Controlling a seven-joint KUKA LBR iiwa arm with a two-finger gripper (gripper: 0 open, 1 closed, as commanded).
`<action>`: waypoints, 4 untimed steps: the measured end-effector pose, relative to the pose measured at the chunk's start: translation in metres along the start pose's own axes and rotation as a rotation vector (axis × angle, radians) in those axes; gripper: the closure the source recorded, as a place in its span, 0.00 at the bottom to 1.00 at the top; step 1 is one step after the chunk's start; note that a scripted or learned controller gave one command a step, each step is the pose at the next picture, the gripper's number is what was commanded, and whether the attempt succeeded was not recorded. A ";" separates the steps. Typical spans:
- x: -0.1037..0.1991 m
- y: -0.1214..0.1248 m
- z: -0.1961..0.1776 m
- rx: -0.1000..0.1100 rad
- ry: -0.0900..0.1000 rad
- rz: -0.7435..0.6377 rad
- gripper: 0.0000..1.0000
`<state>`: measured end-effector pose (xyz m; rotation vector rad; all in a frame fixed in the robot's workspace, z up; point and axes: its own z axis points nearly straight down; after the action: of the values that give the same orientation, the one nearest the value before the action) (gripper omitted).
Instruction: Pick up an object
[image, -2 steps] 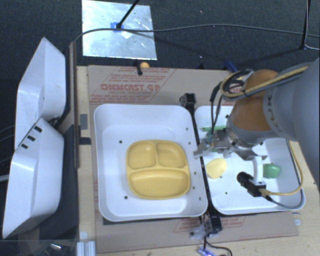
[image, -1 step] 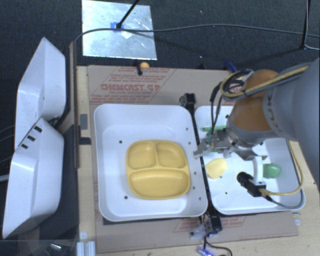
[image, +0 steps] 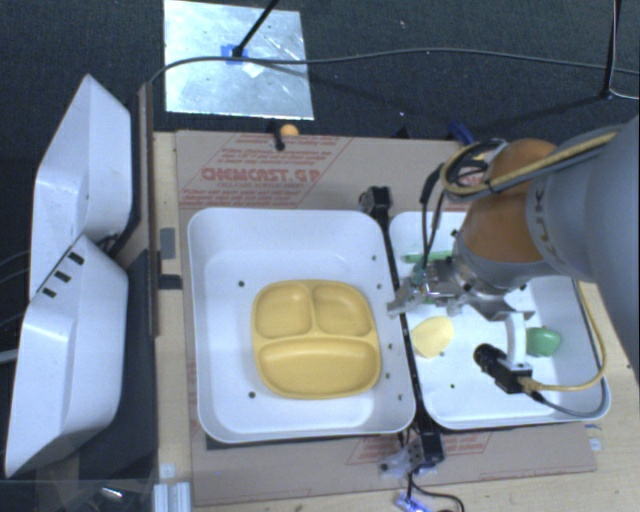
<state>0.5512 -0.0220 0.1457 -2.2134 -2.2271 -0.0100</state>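
Though unheld, disc (image: 432, 337) (yellow) beside arm (image: 565, 210)

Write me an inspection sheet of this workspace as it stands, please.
Surface: left bin and right bin side by side on printed cardboard.
Job's things: yellow divided plate in left bin; pale yellow round piece and green piece in right bin.
Clutter: small green item at right bin's back, partly hidden by the arm.
Grippers: hand over right bin, beside the pale yellow round piece; nothing seen held.
Cables: black cable across the dark floor.
Surroundings: shiny metal sheet behind; white housings at left.
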 end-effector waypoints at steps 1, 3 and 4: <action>0.004 0.001 -0.011 -0.001 0.005 -0.006 1.00; 0.077 -0.013 -0.073 0.000 -0.005 0.005 1.00; 0.086 0.062 -0.088 0.000 -0.006 0.004 1.00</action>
<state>0.6124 0.0639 0.2342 -2.2214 -2.2252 -0.0044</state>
